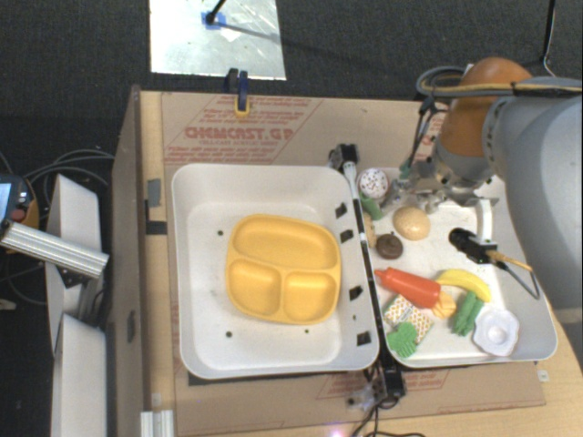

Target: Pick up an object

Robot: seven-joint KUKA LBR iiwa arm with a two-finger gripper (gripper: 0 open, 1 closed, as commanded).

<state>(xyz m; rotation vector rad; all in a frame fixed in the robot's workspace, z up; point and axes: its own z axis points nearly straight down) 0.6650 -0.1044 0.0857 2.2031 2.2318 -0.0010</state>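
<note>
- Beige oval object [412, 223]: lies in the upper part of the right bin [531, 309], on the bin floor; its long axis runs roughly left to right across the view, the left end a little lower; neither end is marked, so which way it points cannot be told
- Gripper [426, 192]: just above the oval in the view, close to its upper edge; whether it touches cannot be told; whether the jaws are spread or pressed together cannot be told; nothing is seen between them
- Small brown round thing [390, 244]: just below and left of the oval, apart from it
- White speckled ball [373, 183]: up and left, near the bin's inner wall
- Red-orange carrot-like piece [410, 286]: lower down; long axis slants from upper left to lower right
- Banana [467, 283]: just right of it, curved, lying nearly level
- Green pieces [466, 315], a checkered piece [406, 311] and a white round thing [496, 331]: along the bin's near edge
- Left bin [202, 244]: holds a yellow divided plate [279, 269] near its middle
- Arm [542, 167]: grey, reaching in from the right; both bins sit side by side on the desk [301, 121]
</note>
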